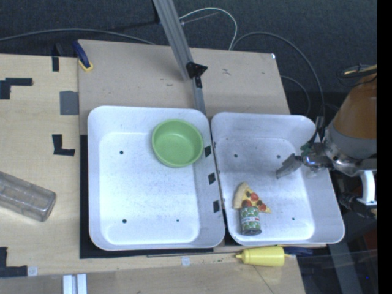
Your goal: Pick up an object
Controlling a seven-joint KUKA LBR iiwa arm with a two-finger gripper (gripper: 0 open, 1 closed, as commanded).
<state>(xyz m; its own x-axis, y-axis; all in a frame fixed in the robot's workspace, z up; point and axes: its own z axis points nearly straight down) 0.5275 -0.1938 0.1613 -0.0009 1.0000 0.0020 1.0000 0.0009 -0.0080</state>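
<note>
A green bowl [177, 143] sits upright at the back right of the left bin [104, 182]. In the right bin [318, 219], a pizza-slice toy [248, 196] lies near the front left. A small dark can [250, 220] lies just in front of the slice and touches it. My gripper [286, 166] hangs over the right side of the right bin, to the right of the pizza slice and a little behind it, with nothing seen in it. The arm's orange band [360, 112] is at the view's right edge.
A yellow squeeze bottle [263, 256] lies on the bench just outside the right bin's front rim. A clear plastic cup [24, 196] lies on the bench to the far left. A slanted metal pole [174, 32] and cables [269, 41] stand behind the bins.
</note>
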